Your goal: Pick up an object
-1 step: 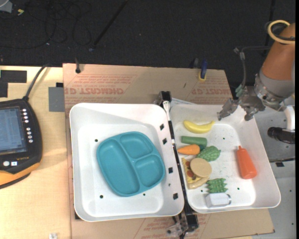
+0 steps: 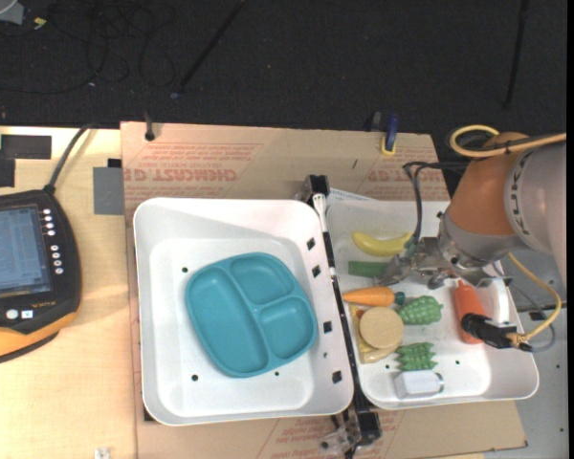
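Note:
The right bin (image 2: pixel 517 382) holds several toy foods. A yellow banana (image 2: pixel 381 243) lies at the back, with a dark green piece (image 2: pixel 367 269) just in front of it. An orange carrot (image 2: pixel 369 296) lies left of a bumpy green piece (image 2: pixel 421 309). A round tan disc (image 2: pixel 381 328), a second bumpy green piece (image 2: pixel 415 356) and a white block (image 2: pixel 419 383) sit nearer the front. My gripper (image 2: pixel 413 266) is low in this bin, just right of the dark green piece and in front of the banana. Nothing shows between its tips.
The left bin (image 2: pixel 163 237) holds a teal divided plate (image 2: pixel 249 312). An orange-red piece (image 2: pixel 469 302) lies at the right of the right bin, under the wrist. A tablet (image 2: pixel 19 256) rests on the bench at far left. The divider between the bins (image 2: pixel 327 285) runs close to the carrot.

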Controlling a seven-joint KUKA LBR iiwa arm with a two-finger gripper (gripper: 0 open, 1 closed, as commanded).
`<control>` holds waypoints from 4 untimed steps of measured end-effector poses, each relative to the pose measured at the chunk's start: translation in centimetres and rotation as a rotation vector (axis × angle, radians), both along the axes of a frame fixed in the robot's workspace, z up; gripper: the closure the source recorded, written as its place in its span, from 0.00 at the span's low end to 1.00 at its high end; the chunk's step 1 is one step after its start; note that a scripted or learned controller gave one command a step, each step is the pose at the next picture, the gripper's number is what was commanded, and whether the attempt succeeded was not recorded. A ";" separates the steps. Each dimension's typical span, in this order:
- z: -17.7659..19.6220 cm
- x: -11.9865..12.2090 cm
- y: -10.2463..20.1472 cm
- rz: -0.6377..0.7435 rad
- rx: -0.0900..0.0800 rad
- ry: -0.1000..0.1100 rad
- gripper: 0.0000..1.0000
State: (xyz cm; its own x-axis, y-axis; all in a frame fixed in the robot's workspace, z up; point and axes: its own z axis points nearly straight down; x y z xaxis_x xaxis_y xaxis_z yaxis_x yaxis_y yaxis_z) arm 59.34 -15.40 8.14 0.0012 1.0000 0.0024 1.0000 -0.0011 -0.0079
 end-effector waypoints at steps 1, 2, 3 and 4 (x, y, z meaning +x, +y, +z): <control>0.6 -5.7 0.5 0.000 0.000 -0.001 0.00; 0.6 -11.4 -1.3 -0.002 -0.001 -0.003 0.00; 0.6 -6.1 -2.7 0.002 -0.002 -0.009 0.00; 0.6 -11.5 -4.5 0.017 0.027 -0.003 0.00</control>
